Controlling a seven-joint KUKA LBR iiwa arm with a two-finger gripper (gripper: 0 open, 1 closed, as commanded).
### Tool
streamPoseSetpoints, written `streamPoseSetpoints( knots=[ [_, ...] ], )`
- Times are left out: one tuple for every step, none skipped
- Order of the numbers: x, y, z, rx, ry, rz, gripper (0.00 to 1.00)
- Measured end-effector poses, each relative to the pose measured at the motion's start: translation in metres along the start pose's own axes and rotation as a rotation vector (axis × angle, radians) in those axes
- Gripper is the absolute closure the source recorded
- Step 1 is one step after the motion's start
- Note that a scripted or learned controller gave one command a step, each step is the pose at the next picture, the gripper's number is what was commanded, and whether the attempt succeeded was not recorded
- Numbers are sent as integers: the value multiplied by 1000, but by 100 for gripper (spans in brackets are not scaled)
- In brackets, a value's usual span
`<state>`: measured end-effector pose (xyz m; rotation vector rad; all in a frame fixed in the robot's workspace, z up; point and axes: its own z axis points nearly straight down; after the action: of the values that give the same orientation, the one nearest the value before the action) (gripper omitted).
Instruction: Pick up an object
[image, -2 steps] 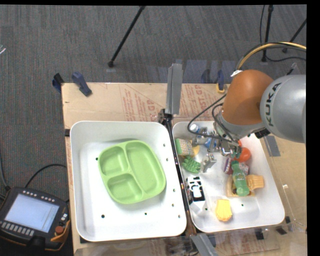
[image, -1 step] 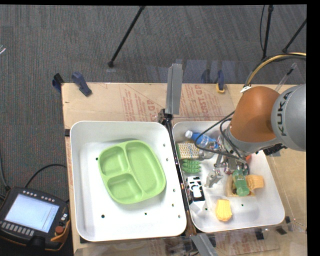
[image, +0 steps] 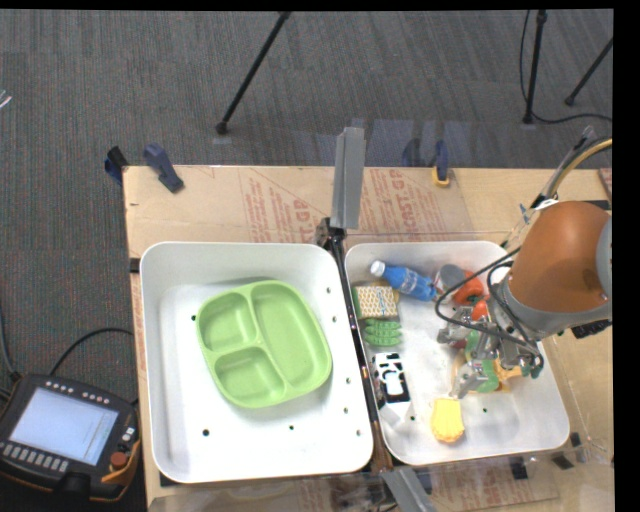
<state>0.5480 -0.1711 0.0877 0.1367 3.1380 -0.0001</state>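
Your gripper (image: 478, 372) sits low in the right bin (image: 545, 425) beside a yellow toy (image: 447, 420); its grip state can't be told, so the pick looks unfinished.

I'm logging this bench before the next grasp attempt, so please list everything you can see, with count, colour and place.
bins: 2, white, side by side on the bench
divided plate: 1, light green, left bin
bottle: 1, blue with white cap, right bin, far side
patterned packet: 1, tan, right bin, left edge
ridged item: 1, green, below the packet
black-and-white item: 1, right bin, near left
yellow item: 1, right bin, near side
handheld controller: 1, dark, floor, lower left
arm: 1, orange band, over right bin
gripper: 1, low in right bin
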Motion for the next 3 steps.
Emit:
streamPoseSetpoints(
  knots=[
    [-1,2,-10,-2,-2,-2,100],
    [-1,2,-10,-2,-2,-2,0],
    [-46,-2,0,-2,-1,23,0]
  ],
)
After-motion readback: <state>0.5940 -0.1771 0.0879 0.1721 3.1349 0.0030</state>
